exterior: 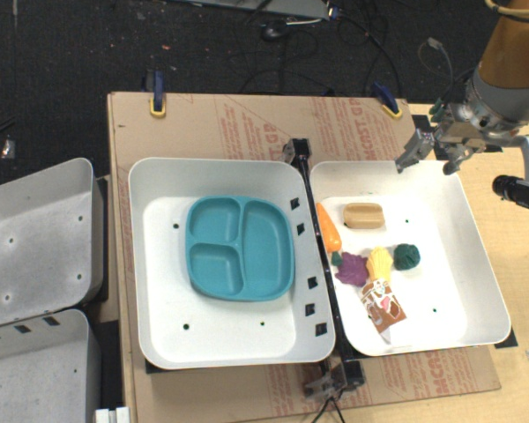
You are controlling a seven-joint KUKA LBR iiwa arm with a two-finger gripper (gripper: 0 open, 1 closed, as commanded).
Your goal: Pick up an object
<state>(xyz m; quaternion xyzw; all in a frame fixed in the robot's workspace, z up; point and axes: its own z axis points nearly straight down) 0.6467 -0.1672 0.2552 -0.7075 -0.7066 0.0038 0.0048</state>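
The right bin [458, 236] holds several small objects: a tan bread-like block [363, 216], an orange carrot [330, 227] against the divider, a purple piece [353, 269], a yellow corn piece [380, 262], a dark green ball [407, 256] and a brown-and-white packet [383, 307]. My gripper [428, 159] hangs above the bin's far right rim, its two dark fingers spread apart with nothing between them. It is well behind and to the right of the objects.
The left bin [159, 324] holds a teal divided plate [241, 248]. Both bins rest on a cardboard sheet [220, 122] clamped at the back. Loose white bin lids [35, 236] lie at far left. Cables run across the dark floor behind.
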